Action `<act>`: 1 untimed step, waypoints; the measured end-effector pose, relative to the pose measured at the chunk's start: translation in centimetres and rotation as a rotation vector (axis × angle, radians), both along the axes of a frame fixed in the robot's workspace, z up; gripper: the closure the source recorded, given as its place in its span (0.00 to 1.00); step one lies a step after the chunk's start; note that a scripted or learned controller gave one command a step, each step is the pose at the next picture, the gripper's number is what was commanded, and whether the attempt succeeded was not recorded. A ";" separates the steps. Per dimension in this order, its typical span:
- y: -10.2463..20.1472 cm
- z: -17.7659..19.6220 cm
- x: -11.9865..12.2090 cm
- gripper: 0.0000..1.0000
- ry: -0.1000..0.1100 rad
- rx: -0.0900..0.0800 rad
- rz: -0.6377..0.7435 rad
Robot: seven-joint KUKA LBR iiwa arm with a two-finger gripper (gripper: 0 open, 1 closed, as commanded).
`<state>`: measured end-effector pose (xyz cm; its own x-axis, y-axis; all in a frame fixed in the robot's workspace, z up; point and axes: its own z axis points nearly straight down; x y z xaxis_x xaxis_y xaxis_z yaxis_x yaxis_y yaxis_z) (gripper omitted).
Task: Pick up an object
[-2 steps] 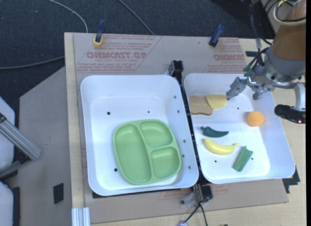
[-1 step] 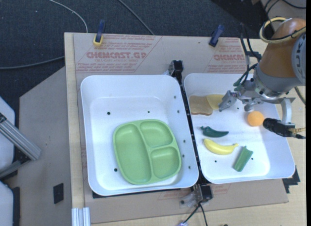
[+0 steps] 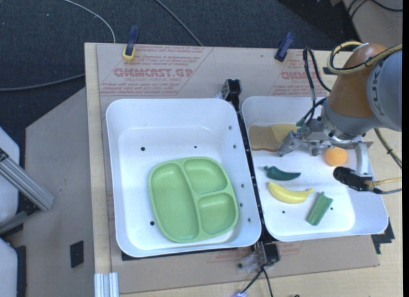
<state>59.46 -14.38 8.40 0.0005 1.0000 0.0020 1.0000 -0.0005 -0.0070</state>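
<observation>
Right bin [image 3: 367,222] | gripper [image 3: 319,141] grip state unclear | orange ball [image 3: 335,156], pepper [image 3: 281,174], banana [image 3: 289,193] nearby

Fixed overhead camera, slanted down on bins [image 3: 121,161].

My arm [image 3: 378,91] comes in from the right of the camera view, its grey body bulking large at that edge with the orange band [image 3: 353,85] curving just above my wrist. My wrist bends downward and toward the left, so that my pincer [image 3: 300,137] hangs low at the arm's left end. Black and yellow cables [image 3: 319,75] loop around the band and trail off my wrist.
</observation>
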 end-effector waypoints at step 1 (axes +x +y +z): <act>0.0 1.4 0.1 1.00 -0.007 -0.002 -0.001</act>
